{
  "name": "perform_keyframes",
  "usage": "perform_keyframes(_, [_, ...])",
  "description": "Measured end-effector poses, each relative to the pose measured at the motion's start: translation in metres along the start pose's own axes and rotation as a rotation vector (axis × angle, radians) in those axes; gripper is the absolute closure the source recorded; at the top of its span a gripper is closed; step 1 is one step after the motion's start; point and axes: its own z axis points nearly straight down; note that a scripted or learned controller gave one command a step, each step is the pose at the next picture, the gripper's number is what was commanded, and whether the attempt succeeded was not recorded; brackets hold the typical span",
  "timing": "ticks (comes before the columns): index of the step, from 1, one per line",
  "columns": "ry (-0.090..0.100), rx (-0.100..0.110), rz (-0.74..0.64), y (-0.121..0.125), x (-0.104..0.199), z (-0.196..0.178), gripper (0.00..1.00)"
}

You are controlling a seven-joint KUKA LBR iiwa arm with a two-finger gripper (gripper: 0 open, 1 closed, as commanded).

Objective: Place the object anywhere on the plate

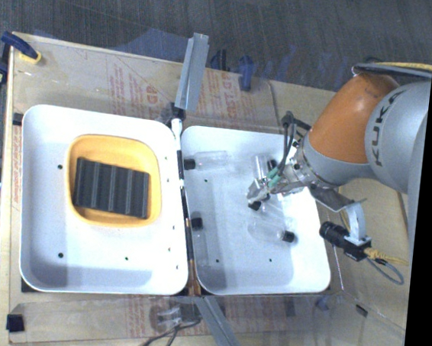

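Two white bins sat side by side on the counter [96,71], and the arm [374,131] reached in from the right, its grey casing and orange band running off the frame edge so that much of its length was cut away. Over in the left bin [35,211] lay the plate [117,150], yellow-rimmed and squarish with rounded corners, carrying a dark ribbed slab [112,188] across its middle. What that slab was made of, nobody could say from up there.

Across to the right bin [222,261], and the claw [264,189] was down over the upper middle of it, well apart from the plate. Tough call here: the metal parts, a green bit and some wiring bunched together into one small tangle, and whether the fingers stood wide or narrow I cannot tell. Nothing could be made out between them either.

As for the object, that was the hard one. A small dark piece [288,236] rested on the right bin's floor, just below and right of the claw, apart from it; too small to name. A faint clear shape [210,156] showed near that bin's upper left corner, barely readable against the white. A black cylindrical fitting [336,235] with a cable hung at the bin's right rim.
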Motion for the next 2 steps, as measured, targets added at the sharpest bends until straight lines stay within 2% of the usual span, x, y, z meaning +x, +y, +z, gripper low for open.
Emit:
perform_keyframes(1, [0.000,-0.002,-0.225,0.051,0.035,-0.033,1.00])
perform_keyframes(2, [0.002,0.000,-0.392,0.069,0.089,0.010,1.00])
